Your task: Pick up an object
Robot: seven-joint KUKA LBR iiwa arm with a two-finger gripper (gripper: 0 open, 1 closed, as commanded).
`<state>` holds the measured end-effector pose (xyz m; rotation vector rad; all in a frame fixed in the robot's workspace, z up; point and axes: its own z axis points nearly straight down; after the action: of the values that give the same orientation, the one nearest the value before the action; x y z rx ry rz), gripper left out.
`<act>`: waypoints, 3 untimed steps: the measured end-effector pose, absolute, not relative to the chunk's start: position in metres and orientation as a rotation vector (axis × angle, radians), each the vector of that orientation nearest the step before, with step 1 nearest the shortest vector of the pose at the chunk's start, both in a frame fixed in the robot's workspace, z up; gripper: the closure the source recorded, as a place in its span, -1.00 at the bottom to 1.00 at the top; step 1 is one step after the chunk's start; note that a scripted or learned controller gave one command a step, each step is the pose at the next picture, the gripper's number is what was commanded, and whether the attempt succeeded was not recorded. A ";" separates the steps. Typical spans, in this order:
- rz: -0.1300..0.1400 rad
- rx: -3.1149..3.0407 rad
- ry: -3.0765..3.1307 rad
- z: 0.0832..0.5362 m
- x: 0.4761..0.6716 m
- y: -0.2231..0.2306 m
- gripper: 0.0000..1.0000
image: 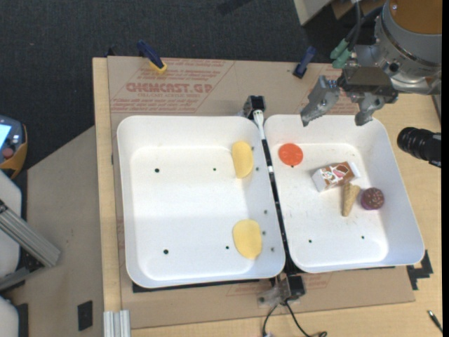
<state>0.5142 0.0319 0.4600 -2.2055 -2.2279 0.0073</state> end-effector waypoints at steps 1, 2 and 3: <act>-0.005 -2.224 -2.224 0.476 0.514 0.026 1.00; -0.012 -2.224 -2.227 0.539 0.496 0.035 1.00; -0.001 -2.221 -2.223 0.535 0.497 0.034 -1.00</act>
<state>0.4966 0.0344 0.5353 -2.2213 -2.2226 -0.0011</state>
